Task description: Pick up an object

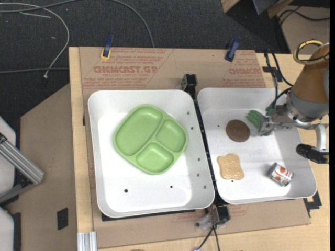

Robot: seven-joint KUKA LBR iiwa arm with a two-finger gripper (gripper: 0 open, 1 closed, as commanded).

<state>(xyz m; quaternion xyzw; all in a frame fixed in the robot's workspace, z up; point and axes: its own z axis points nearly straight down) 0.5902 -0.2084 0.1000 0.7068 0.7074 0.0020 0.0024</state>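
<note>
The right bin (293,192) holds a round brown cookie (238,130), a tan biscuit (231,167) nearer the front, and a small red-and-white can (281,174) lying on its side at the front right. A small green object (254,117) lies at the back, just right of the cookie. My gripper (265,124) reaches in from the right and sits low in the bin, right against the green object. The view is too small to tell whether it grips that object.
The left bin (104,192) carries a green divided plate (151,138). A black divider strip (201,140) runs between the bins. The arm's grey body with its orange band (311,88) hangs over the right bin's far right side.
</note>
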